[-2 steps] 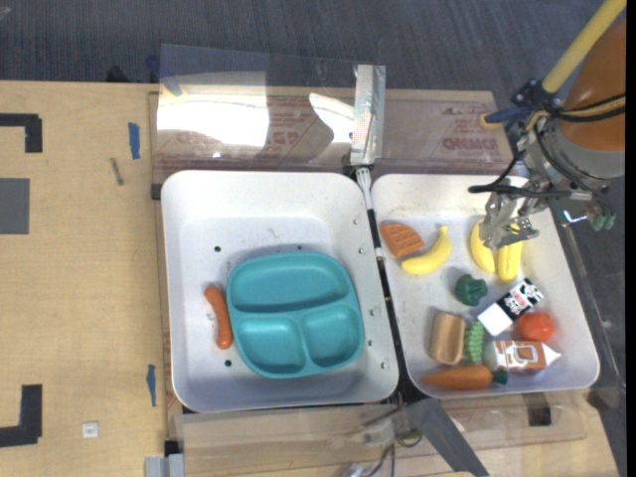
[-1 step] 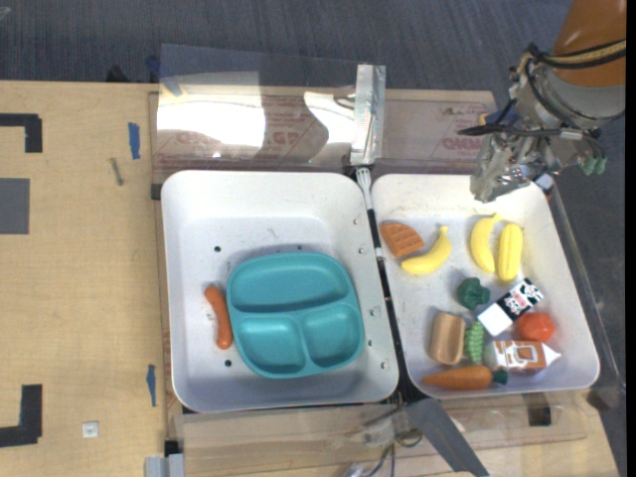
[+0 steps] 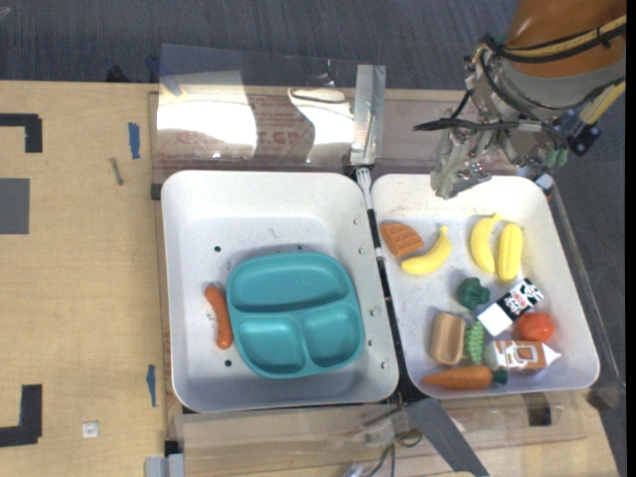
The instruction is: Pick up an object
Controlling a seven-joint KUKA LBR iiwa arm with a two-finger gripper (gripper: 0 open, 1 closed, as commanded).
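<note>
**Operator:** From my seat the gripper point(image 3: 459, 179) hangs over the far rim of the right bin point(image 3: 574, 266), with nothing between its fingers. I cannot tell whether they are spread or closed; cables and glare blur them.

**Colleague:** What lies nearest it?

**Operator:** Just below it in the view, a waffle-like orange piece point(image 3: 401, 238) touching a single banana point(image 3: 429, 252). To their right, a pair of bananas point(image 3: 496, 246) side by side.

**Colleague:** And further on?

**Operator:** Towards the near rim I see a green broccoli piece point(image 3: 472, 292), a black-and-white carton point(image 3: 522, 297), a tomato point(image 3: 537, 327), a bread roll point(image 3: 446, 337) and a carrot point(image 3: 458, 378), all crowded together. In the left bin point(image 3: 189, 207) sits a teal divided tray point(image 3: 295, 312), with a sausage point(image 3: 220, 317) just beside its left edge.
</note>
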